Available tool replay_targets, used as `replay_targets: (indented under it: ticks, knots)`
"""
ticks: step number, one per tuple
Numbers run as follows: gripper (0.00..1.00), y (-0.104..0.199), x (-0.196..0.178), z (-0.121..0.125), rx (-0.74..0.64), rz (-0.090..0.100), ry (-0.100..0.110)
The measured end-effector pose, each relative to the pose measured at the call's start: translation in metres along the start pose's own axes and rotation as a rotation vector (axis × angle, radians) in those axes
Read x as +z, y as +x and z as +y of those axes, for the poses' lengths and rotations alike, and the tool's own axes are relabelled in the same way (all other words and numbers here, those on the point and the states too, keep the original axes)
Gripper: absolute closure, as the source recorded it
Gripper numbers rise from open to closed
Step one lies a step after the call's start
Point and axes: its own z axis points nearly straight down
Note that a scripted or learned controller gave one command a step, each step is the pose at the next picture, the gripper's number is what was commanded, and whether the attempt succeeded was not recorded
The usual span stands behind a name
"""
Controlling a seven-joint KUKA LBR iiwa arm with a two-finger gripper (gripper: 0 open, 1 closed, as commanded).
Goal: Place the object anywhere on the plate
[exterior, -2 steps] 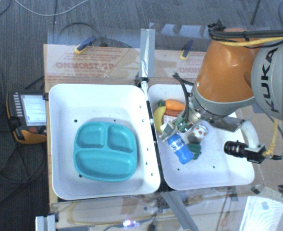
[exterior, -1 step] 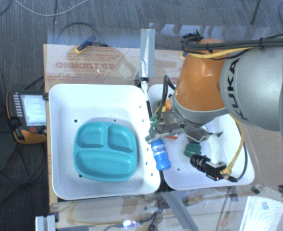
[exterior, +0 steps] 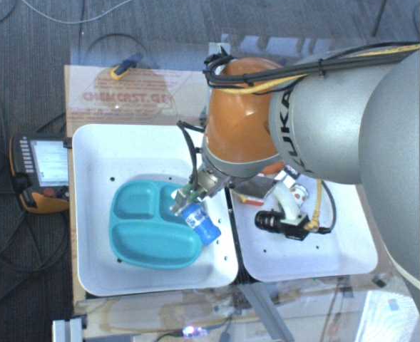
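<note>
Just beneath the end effector (exterior: pixel 187 197), a blue object (exterior: pixel 203 226) overlaps the plate (exterior: pixel 142 242).

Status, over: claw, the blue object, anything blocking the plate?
Claw low at right rim of teal plate, left bin. Blue object right under it, at that rim; hold unconfirmed. Nothing seen blocking plate.

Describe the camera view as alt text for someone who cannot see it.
A grey and orange robot arm reaches in from the right, its end effector at the right edge of a teal divided plate in the left white bin, close to a small blue object.
</note>
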Motion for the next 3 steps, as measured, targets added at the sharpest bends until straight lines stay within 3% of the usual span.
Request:
replay_targets:
  ticks: [1, 2, 3]
  knots:
    - [1.0, -0.001, 0.027, 0.011, 0.0, -0.001, 0.002]
    - [0.0, 0.0, 0.027, 0.011, -0.001, 0.0, 0.001]
    - [0.0, -0.05, -0.008, 0.085, 0.245, -0.005, 0.0]
